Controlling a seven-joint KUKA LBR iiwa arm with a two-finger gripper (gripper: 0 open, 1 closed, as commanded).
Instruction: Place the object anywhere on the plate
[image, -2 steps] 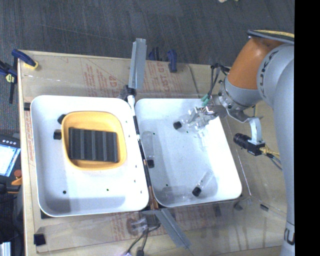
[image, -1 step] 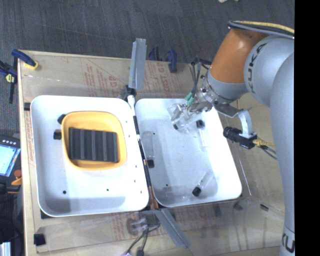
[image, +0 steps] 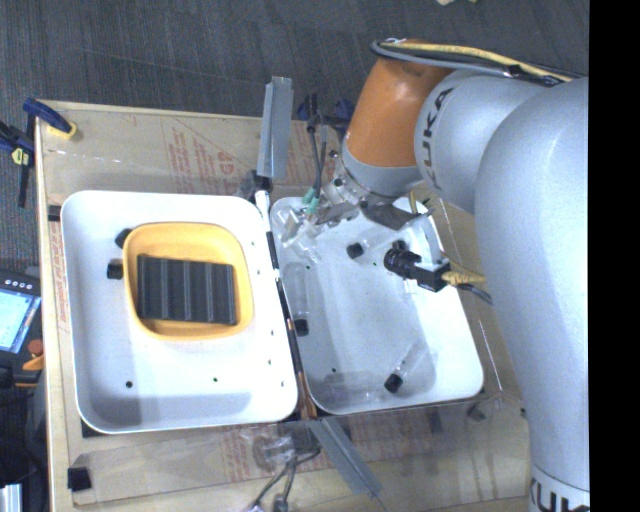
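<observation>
Wooden table (image: 150, 140), right bin (image: 455, 345): gripper (image: 318, 208) over a clear plastic object (image: 292, 228). Probably light and slippery, so grab mid-body. Can't tell if the gripper's open.

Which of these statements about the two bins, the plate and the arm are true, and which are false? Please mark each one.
1. The yellow plate lies in the left bin. True.
2. The arm is reaching over the left bin. False: it is over the back of the right bin.
3. A dark ridged insert lies on the plate. True.
4. The right bin holds a yellow plate too. False: it holds small items, such as a small black piece near its front.
5. The orange band sits on the arm above the right bin. True.
</observation>
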